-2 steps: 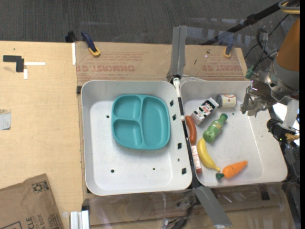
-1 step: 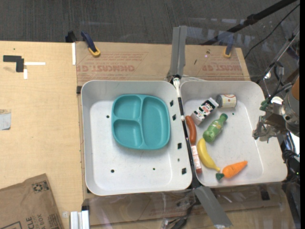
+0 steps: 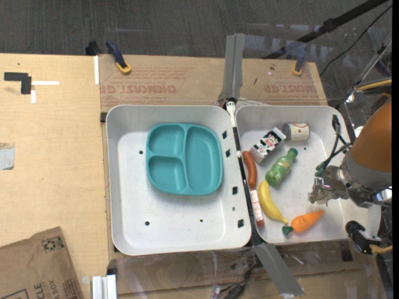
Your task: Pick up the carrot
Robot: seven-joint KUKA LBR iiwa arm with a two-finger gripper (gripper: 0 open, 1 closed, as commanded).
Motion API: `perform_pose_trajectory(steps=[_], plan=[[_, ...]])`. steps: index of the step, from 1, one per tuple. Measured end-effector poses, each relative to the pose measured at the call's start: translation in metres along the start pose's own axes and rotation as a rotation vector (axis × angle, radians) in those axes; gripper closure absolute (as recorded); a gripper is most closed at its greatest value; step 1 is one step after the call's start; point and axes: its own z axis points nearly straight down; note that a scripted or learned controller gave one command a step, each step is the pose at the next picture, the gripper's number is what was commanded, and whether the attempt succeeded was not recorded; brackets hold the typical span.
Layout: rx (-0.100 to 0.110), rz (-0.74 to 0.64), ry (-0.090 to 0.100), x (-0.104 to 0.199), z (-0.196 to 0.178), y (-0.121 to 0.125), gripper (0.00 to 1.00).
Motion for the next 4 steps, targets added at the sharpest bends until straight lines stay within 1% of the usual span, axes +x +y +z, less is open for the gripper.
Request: perform_pose_trajectory(steps=[1,2,3,4], plan=[[0.0,0.235,0.0,0.008,0.008,-0.002,1.0],[-0.001,0.46,-0.001,0.092,-0.074,-0.021,1.0],[-0.003,0.558,-0.002,0.155,-0.133,-0.035,1.0],[-0.001,0.608,-0.004,0.179,-0.139,-0.041,1.0]])
